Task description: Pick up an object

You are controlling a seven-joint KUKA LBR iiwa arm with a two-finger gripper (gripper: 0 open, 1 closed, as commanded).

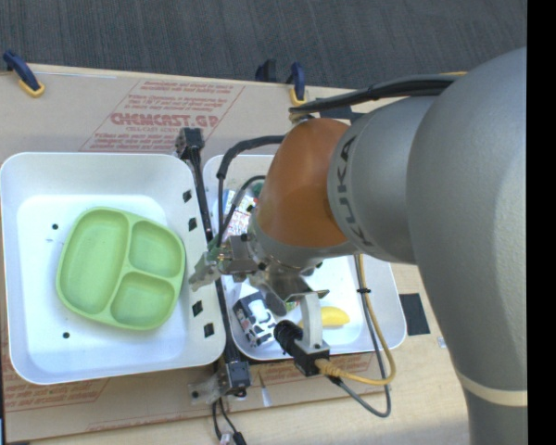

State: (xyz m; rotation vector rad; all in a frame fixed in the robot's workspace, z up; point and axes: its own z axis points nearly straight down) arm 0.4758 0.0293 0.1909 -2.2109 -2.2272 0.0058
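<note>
Whether the jaws stand apart or together we cannot tell, as the arm (pixel 380 193) hangs low over the right bin (pixel 389 327), hiding its gripper (pixel 259 299). A yellow object (pixel 334 318) lies there; a green divided plate (pixel 120 269) sits in the left bin (pixel 18 276).

There's a yellow object (pixel 334 318) lying in the right bin (pixel 389 336), near its front right corner, mostly hidden under the arm. Can't really tell its shape or which way it faces.
</note>
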